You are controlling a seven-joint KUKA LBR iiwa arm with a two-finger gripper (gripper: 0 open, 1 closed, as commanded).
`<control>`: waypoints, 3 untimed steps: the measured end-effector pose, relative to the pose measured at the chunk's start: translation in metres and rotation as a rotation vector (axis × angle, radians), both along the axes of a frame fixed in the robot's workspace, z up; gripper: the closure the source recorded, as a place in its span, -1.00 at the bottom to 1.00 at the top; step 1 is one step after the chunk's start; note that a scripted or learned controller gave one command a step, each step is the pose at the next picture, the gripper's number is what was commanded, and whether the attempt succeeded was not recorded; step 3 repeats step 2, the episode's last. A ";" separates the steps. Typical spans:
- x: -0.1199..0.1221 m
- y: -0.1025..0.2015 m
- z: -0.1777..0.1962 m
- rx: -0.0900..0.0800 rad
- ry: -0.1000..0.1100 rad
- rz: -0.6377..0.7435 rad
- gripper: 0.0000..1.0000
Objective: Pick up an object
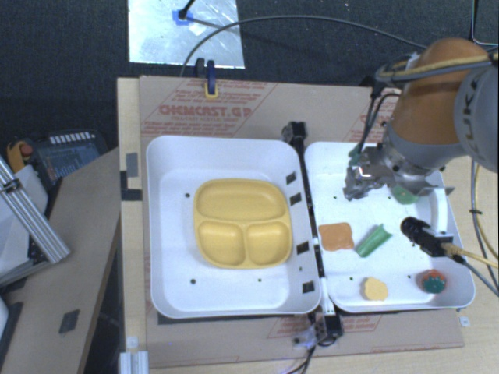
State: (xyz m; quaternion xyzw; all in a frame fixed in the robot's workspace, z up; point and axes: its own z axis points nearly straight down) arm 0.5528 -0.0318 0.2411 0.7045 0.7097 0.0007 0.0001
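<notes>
Hovering over the right bin (460, 283), the claw (360, 179) is being held low near the far wall; whether it is open or closed cannot be told. Candidate objects are lying nearer the camera than the claw: an orange slab (337, 236), a green stick (373, 241), a yellow piece (375, 289). One isolated piece should be centred on before descending. The arm (440, 100) is being reached in from the right, wrist bent downward.

A divided tray (240, 221) lies in the left bin (168, 232); four small items lie in the right bin (331, 158).
</notes>
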 end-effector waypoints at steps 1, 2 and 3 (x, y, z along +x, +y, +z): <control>-0.008 0.052 0.006 0.001 0.000 0.002 1.00; -0.012 0.097 0.006 0.000 -0.001 0.000 1.00; -0.012 0.097 0.006 0.000 -0.001 0.000 1.00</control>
